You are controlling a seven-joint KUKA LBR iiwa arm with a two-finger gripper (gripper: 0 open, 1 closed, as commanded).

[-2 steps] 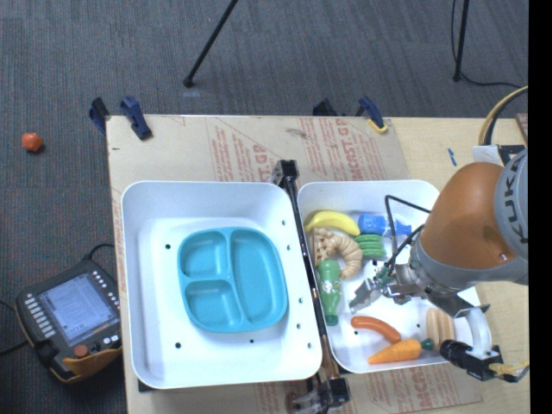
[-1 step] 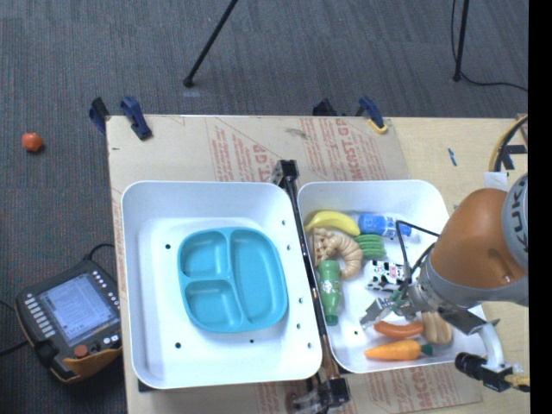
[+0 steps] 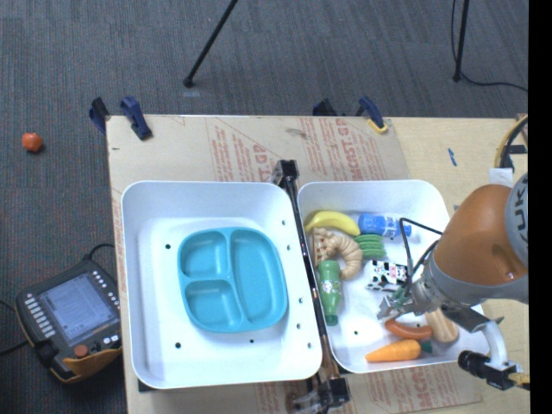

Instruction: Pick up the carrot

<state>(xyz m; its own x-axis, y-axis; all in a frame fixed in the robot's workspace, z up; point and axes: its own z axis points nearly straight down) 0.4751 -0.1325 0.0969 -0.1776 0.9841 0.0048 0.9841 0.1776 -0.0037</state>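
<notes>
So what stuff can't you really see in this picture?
- The pincer: the arm's orange band covers most of it, so open or shut cannot be told.
- The red sausage-like thing above the carrot: part sits under the pincer.
- The black-and-white toy: too small to say what it is.
- The blue bottle: its label is blurred.

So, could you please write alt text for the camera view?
An orange carrot lies near the front of the right bin among toy foods, with the arm's hand just above it. The left bin holds a blue divided tray.
</notes>
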